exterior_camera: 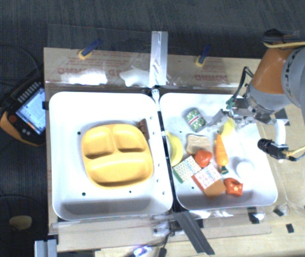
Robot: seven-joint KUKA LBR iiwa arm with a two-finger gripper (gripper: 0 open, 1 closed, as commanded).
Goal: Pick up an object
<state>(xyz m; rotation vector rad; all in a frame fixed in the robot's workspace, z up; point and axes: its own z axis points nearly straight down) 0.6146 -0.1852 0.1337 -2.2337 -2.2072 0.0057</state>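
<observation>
The right bin (259,194) holds several toy foods: a green can (195,119), a bread slice (197,142), an orange carrot (221,151), a red tomato (203,158), a yellow curved piece (175,148), two small boxes (208,179), a red pepper (233,186) and a white round piece (244,168). My gripper (231,116) hangs low over the bin's upper right part, just above a small yellow piece (228,127) that lies at the carrot's top end. I cannot make out whether that piece is between the gripper's tips or only beneath them.
The left bin (61,197) holds a yellow divided tray (117,154) with a small brown item (143,126) at its upper right corner. A handheld pendant (29,111) lies left of the bench. The arm's cables (275,146) hang along the right bin's right wall.
</observation>
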